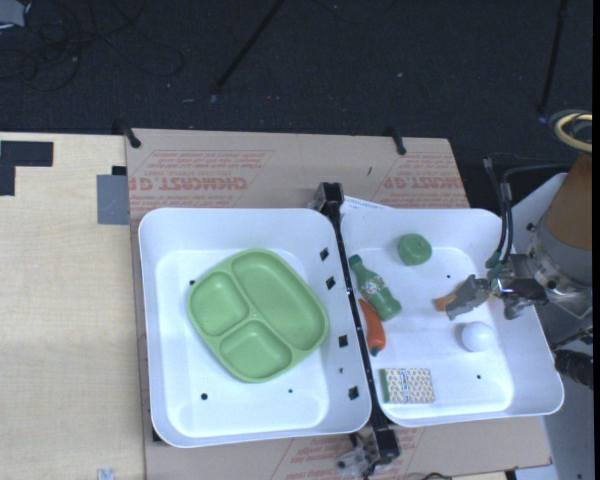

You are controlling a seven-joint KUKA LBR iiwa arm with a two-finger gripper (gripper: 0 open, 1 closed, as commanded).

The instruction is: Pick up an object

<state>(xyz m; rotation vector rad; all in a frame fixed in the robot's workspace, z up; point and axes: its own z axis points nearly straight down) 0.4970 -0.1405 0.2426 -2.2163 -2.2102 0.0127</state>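
Seemingly the target, a small orange piece (446,302) lies near the right bin's (520,400) right edge, touching the gripper (464,308); its grip state I cannot tell; the white ball (474,336) just beside could get knocked.

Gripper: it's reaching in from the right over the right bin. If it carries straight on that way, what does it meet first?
Probably the green bottle by the divider. The gripper points left across the right bin; the white ball lies just below that line. Height is unclear.
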